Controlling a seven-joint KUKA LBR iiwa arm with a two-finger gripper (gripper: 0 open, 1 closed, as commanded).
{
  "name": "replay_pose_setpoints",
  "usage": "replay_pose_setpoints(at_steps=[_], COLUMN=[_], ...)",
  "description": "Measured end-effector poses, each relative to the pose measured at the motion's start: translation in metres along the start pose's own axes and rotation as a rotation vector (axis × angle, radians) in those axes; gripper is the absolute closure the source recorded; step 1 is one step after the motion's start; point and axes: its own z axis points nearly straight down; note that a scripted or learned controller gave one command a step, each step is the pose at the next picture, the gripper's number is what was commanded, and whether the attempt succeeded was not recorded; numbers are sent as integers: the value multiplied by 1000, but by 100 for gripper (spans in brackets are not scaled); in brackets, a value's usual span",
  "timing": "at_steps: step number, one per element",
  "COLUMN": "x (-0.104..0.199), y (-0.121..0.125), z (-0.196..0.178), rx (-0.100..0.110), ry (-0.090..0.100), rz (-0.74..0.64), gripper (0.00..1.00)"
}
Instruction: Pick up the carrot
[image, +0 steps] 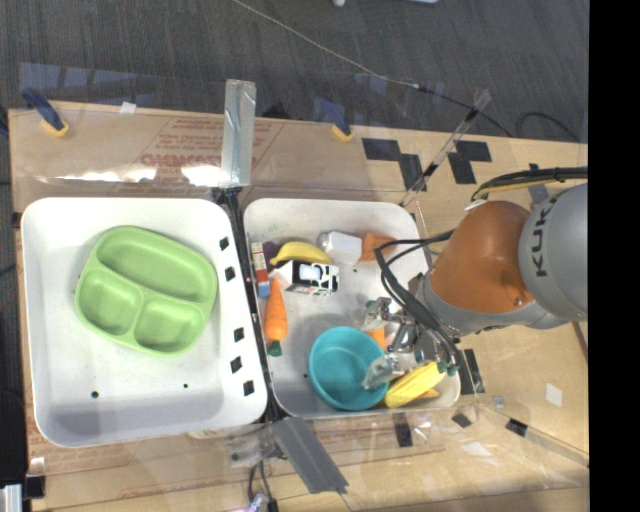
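Note:
The carrot (276, 314) is a short orange piece with a dark tip, lying upright along the left wall of the right bin (300, 405). My gripper (393, 347) hangs over the lower right part of that bin, at the right rim of a teal bowl (340, 368) and beside a yellow corn cob (415, 383). It is well to the right of the carrot, with the bowl between them. Nothing of the carrot is touched by the gripper.
A banana (300, 251), a black-and-white box (313, 277), a white object (342, 243) and an orange piece (372, 245) crowd the right bin's far end. A red marker (260, 262) lies by the carrot. The left bin (60, 400) holds a green divided plate (147, 289).

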Motion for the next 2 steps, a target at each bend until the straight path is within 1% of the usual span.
replay_pose_setpoints(at_steps=[1,2], x=[-14,-6], y=[4,39], z=[-19,-57], rx=[4,14], ry=[-41,-51], rz=[-7,-219], gripper=[100,100])
